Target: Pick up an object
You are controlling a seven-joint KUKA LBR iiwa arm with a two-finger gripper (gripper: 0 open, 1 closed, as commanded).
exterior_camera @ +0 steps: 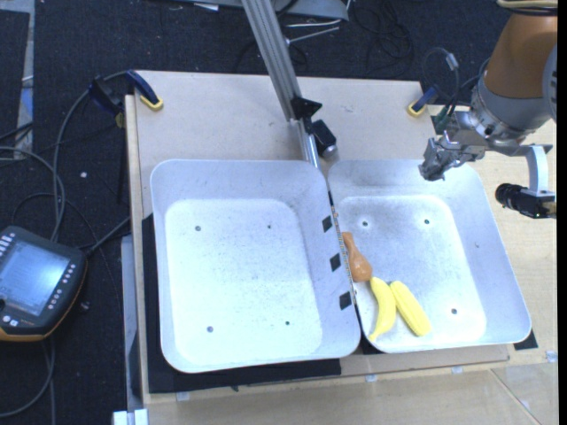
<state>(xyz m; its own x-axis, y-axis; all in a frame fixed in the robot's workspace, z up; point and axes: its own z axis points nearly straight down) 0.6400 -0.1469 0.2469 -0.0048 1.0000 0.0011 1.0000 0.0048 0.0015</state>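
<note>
camera view looks down at a slant, and from here the claw (pixel 436 168) hangs over the far rim of the right bin (pixel 496 264), near that bin's far right corner. its dark fingers are bunched low against the white rim and i cannot tell from this angle how wide they stand. nothing shows between them. above it the grey wrist leads up and to the right into the orange band (pixel 523 56) of the arm, which comes in from beyond the right bin's far right corner.

inside the right bin, all the objects sit along its left side, well apart from the claw. a small orange piece (pixel 356 258) lies against the bin's left wall, about midway along it. just nearer to the viewer, a banana (pixel 384 307) curves along toward the bin's near left corner, and a stubby yellow piece (pixel 410 306) lies just beside it on its right, the two close enough that they may be touching.

left of the right bin sits the left bin (pixel 173 237), their edges meeting along a seam. a slanted metal post (pixel 275 47) rises from behind that seam. far to the left of the right bin, off the bench, a pendant with a screen (pixel 35 282) rests on the dark floor.
</note>
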